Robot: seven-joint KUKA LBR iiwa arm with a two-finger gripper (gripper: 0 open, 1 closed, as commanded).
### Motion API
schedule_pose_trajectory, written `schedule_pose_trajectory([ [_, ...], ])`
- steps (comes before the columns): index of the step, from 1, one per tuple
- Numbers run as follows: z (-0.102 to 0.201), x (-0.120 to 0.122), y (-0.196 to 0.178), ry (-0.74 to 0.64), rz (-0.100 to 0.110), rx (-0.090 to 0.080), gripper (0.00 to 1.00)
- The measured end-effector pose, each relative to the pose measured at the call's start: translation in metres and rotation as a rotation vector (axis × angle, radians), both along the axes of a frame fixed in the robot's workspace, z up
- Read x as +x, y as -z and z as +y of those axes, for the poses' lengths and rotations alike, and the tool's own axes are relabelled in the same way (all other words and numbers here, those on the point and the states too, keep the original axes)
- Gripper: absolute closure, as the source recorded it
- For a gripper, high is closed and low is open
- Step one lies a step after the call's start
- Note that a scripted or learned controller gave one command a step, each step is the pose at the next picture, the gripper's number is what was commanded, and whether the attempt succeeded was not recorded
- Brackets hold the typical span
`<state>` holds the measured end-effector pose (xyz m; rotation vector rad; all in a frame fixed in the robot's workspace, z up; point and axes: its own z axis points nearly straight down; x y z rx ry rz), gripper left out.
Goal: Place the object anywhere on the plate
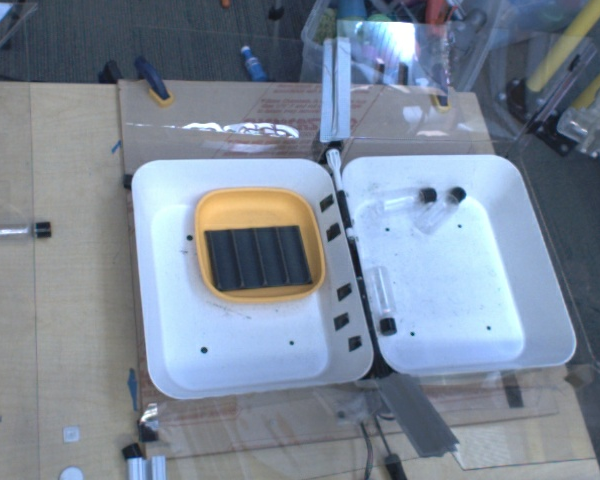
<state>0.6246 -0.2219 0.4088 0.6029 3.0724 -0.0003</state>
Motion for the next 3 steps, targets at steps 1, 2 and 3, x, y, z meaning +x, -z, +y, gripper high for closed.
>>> schedule_pose_trajectory([
  [1,0.0,-0.006,-0.029,-0.281,-0.001,-0.003,1.0],
  [2,0.0,-0.003,-0.028,-0.674,-0.001,-0.006,1.0],
  [3,-0.001,0.043,0.017,-0.99,-0.001,-0.008,1.0],
])
